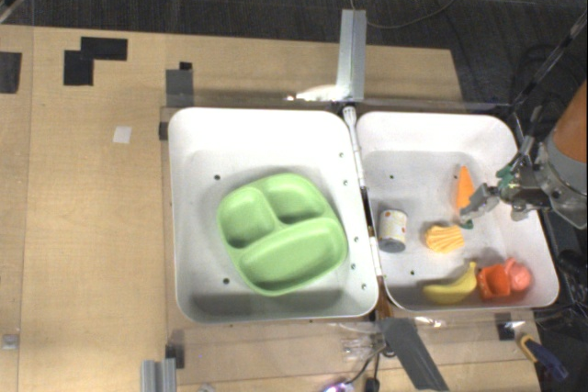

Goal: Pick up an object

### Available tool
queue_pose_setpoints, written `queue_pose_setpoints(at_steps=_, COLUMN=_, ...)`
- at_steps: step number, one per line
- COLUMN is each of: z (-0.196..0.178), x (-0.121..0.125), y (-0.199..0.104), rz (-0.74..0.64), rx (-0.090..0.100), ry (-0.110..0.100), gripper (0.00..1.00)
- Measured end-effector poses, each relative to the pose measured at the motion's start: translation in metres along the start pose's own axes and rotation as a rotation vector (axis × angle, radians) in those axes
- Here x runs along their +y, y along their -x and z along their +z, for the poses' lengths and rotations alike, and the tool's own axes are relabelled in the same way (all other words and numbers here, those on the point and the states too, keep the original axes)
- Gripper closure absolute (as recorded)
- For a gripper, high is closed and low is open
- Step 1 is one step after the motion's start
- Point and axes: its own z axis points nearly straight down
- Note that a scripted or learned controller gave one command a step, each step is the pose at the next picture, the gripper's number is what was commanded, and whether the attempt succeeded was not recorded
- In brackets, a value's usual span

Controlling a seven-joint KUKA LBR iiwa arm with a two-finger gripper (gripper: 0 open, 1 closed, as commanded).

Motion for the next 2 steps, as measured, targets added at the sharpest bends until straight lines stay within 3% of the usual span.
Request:
queue_pose_setpoints(at_steps=1, z=0.063, x=0.057, y=0.021, rz=0.074, rx=0.0, ry=0.0, gripper=0.0)
queue_pose_setpoints(at_steps=2, z=0.131, x=0.068, y=0.052, rz=-0.062, rx=-0.001, ry=0.003, gripper=0.0)
